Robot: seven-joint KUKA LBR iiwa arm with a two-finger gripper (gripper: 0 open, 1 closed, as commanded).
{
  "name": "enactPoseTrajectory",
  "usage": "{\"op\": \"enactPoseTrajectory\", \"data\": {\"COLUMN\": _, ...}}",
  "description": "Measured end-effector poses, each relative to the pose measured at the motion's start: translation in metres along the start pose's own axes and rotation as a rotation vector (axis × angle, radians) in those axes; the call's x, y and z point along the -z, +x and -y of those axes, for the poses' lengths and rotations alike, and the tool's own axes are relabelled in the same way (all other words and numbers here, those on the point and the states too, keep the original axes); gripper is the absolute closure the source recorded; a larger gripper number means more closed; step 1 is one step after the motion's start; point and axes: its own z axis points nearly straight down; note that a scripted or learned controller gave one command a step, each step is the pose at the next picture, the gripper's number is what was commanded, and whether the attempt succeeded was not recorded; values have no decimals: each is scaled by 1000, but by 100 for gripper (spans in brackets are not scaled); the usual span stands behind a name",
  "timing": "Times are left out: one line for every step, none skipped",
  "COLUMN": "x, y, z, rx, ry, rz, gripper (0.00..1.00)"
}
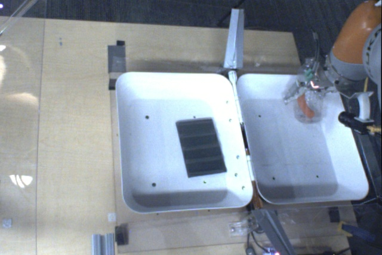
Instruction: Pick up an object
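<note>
Object: a small orange-red item (305, 106) lies in the right bin, at its upper part, seen through a clear, glassy shape.
End effector: the end effector (310, 88) hangs directly over the orange-red item, at the tip of the arm; its parts are blurred and see-through, and I cannot tell its state or whether it touches the item.
Arm: the grey arm (358, 48) with its orange band rises to the right of the end effector.
Right bin: the white right bin (298, 170) spreads below and left of the end effector.
Left bin: the white left bin (149, 140) sits well to the left, touching the right bin along one edge.
Dark panel: a dark ribbed rectangle (201, 147) lies tilted in the middle of the left bin, well apart from the end effector.
Desk: the pale wooden desk (65, 128) carries both bins.
</note>
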Motion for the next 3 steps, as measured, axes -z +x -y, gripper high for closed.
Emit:
{"op": "enactPoseTrajectory", "data": {"x": 1, "y": -3, "z": -6, "rx": 15, "ry": 19, "rz": -8, "gripper": 0}}
{"op": "enactPoseTrajectory", "data": {"x": 0, "y": -3, "z": -6, "rx": 25, "ry": 19, "rz": -7, "gripper": 0}}
{"op": "enactPoseTrajectory", "data": {"x": 0, "y": -4, "z": -6, "rx": 34, "ry": 20, "rz": -7, "gripper": 0}}
